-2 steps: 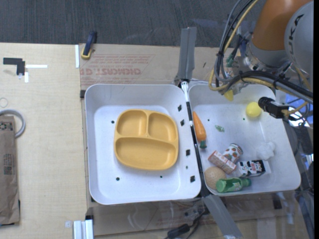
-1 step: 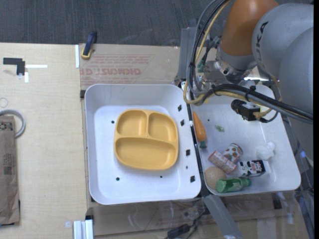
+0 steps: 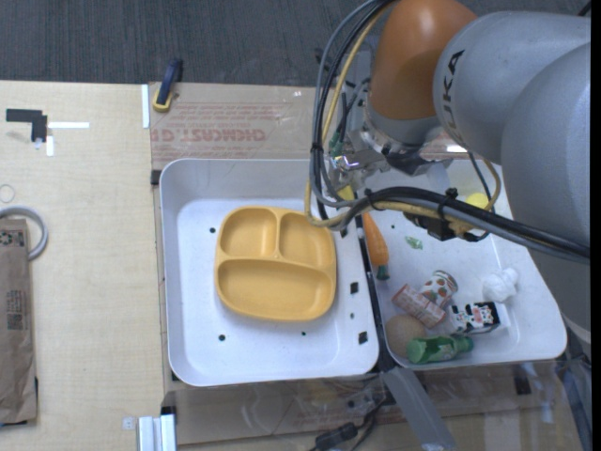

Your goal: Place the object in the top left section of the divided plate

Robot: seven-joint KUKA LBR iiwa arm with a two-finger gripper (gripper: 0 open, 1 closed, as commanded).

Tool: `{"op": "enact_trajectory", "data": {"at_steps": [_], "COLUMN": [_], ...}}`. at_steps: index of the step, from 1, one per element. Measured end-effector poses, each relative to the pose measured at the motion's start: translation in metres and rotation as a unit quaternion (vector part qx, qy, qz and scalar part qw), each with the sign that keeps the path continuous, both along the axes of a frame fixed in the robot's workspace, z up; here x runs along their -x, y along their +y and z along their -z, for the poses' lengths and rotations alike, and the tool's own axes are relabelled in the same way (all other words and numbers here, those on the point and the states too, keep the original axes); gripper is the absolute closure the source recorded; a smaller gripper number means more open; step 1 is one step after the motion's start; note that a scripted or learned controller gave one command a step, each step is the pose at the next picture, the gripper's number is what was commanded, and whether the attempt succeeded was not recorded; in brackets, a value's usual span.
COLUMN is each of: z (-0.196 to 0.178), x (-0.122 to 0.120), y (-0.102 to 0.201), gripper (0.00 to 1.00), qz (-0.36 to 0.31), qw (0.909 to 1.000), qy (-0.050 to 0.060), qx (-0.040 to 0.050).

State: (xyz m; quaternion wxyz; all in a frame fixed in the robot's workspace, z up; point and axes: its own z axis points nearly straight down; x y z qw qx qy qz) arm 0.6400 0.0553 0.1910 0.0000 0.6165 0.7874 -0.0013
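A yellow divided plate (image 3: pixel 276 263) lies in the left bin (image 3: pixel 188 280), with two small sections at the back and one large section in front. All three sections hold nothing. The gripper (image 3: pixel 347 184) hangs low over the divider between the bins, just behind the plate's back right corner, and cables and the wrist mostly hide it. An orange carrot (image 3: pixel 376 242) lies directly below it at the left edge of the right bin. A small yellow patch shows by the gripper, and I cannot tell what it is.
The right bin (image 3: pixel 540 332) holds a pink packet (image 3: pixel 415 303), a printed can (image 3: pixel 439 287), a green bottle (image 3: pixel 438 349), a brown round item (image 3: pixel 404 328), a cow-patterned carton (image 3: pixel 477 317), a white toy (image 3: pixel 499 284) and a yellow item (image 3: pixel 478 201). The arm's bulk covers the back of that bin.
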Motion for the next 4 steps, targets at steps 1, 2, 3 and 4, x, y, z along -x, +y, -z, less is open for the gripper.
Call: {"op": "enact_trajectory", "data": {"at_steps": [1,2,3,4], "z": [0.0,0.0,0.063,0.054], "x": [-0.001,-0.001,-0.001,-0.002], "y": [-0.007,-0.007,0.074,0.072], "gripper": [1.0,0.0,0.0,1.0], "qz": [0.034,0.034,-0.024,-0.022], "qw": [0.9994,0.9994,0.9997,0.9997], "qy": [0.0,0.0,0.0,0.0], "qx": [0.0001,0.0001,0.0001,0.0007]}}
